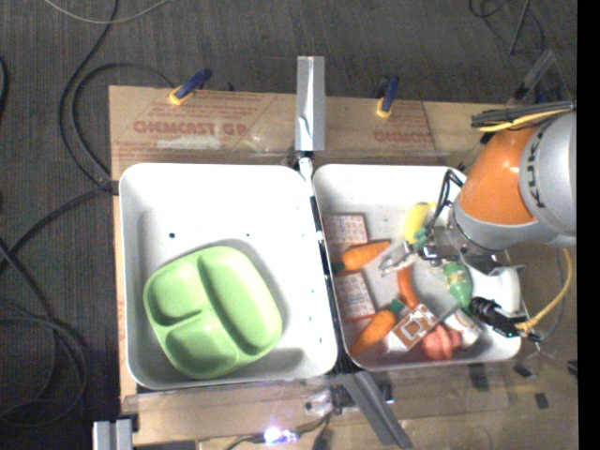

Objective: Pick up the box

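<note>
Your claw (405,256) hangs low in the right bin (375,181); I cannot tell its state | box (413,327) lies unheld by the near wall, crowded between a carrot (374,327) and other toys.

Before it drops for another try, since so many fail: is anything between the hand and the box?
Yes. A carrot lies between the hand and the box; a second carrot touches the box's left side.
</note>
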`<state>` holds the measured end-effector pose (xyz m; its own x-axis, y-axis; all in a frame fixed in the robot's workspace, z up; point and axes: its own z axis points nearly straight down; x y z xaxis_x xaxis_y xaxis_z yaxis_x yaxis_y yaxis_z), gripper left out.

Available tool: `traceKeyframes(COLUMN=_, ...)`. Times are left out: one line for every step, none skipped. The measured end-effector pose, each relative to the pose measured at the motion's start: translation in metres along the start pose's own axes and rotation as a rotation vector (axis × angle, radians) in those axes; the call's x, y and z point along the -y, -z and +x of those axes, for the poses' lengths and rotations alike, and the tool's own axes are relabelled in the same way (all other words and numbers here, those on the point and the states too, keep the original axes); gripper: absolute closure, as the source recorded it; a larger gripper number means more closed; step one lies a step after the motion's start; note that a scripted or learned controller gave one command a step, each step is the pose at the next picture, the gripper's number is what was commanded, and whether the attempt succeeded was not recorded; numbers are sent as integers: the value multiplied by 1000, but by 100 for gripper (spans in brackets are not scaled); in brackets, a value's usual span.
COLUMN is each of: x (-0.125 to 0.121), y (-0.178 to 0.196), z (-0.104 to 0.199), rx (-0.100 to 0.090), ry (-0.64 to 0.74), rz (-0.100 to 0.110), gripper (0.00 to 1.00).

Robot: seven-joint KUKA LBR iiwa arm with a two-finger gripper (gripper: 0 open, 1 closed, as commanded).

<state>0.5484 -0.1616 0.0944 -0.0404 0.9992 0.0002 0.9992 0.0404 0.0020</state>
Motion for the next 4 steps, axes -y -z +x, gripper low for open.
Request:
traceKeyframes(x=61, y=7, z=-18, rx=-21, ry=-161, rz=7, gripper=0)
traceKeyframes(x=59, y=-3, z=19, rx=9, ry=-233, rz=-17, gripper=0)
traceKeyframes(x=59, y=6, z=19, rx=9, ry=-234, rz=-16, gripper=100)
traceKeyframes(x=-1, y=142, z=132, rx=4, ry=-428, rz=4, gripper=100)
